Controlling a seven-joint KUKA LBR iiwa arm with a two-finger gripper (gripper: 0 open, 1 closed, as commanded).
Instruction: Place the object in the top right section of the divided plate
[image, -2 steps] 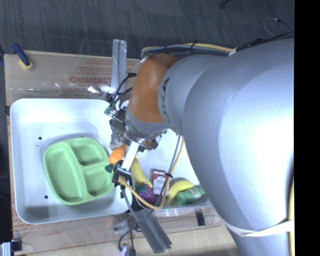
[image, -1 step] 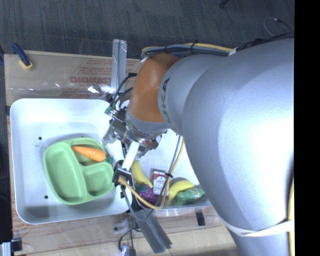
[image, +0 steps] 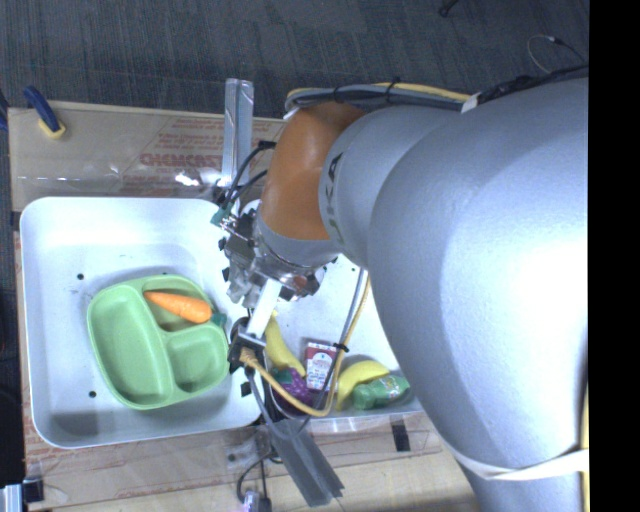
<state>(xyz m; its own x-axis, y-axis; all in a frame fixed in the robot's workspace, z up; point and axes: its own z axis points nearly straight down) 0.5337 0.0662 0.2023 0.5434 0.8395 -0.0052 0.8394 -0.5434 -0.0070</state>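
White bin, green divided plate: carrot in top-right section, long axis left-right, slightly tilted. Tool state unclear.

There are two white bins, one green divided plate, one carrot, two bananas, one small carton and one green bottle.

A robotics lab: industrial arm over white bins.
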